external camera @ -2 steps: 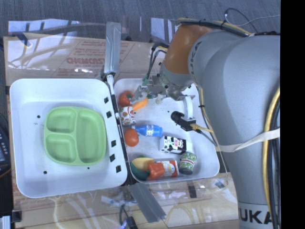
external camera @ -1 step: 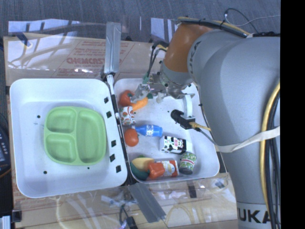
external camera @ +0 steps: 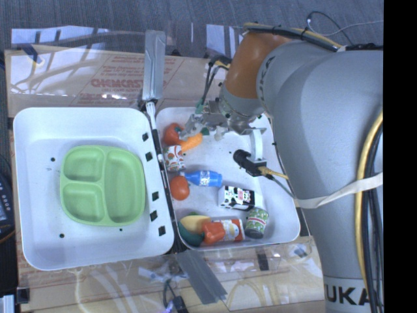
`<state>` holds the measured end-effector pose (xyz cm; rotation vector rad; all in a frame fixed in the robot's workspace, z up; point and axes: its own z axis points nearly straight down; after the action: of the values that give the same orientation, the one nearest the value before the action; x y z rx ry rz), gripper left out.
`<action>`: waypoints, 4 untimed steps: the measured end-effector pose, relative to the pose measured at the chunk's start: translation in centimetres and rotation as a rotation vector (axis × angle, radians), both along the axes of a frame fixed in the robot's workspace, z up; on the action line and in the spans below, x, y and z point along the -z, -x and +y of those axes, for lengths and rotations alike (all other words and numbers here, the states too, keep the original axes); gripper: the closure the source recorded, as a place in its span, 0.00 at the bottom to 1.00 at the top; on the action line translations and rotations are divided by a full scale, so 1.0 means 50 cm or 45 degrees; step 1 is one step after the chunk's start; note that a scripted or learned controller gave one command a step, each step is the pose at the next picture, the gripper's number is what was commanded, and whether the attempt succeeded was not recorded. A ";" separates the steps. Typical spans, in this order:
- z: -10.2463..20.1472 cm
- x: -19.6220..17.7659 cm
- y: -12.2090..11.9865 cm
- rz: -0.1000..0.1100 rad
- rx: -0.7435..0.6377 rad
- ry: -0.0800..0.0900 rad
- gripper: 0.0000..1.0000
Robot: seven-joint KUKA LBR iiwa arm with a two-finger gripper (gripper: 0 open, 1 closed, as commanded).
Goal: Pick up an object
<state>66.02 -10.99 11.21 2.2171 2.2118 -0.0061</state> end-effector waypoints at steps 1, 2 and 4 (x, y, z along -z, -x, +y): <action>0.007 0.000 0.001 0.002 0.025 0.001 0.00; 0.004 -0.001 0.000 -0.001 0.043 0.001 0.00; 0.003 -0.001 0.000 -0.003 0.090 0.000 0.00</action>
<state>66.02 -10.85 11.27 2.2925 2.1313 -0.0035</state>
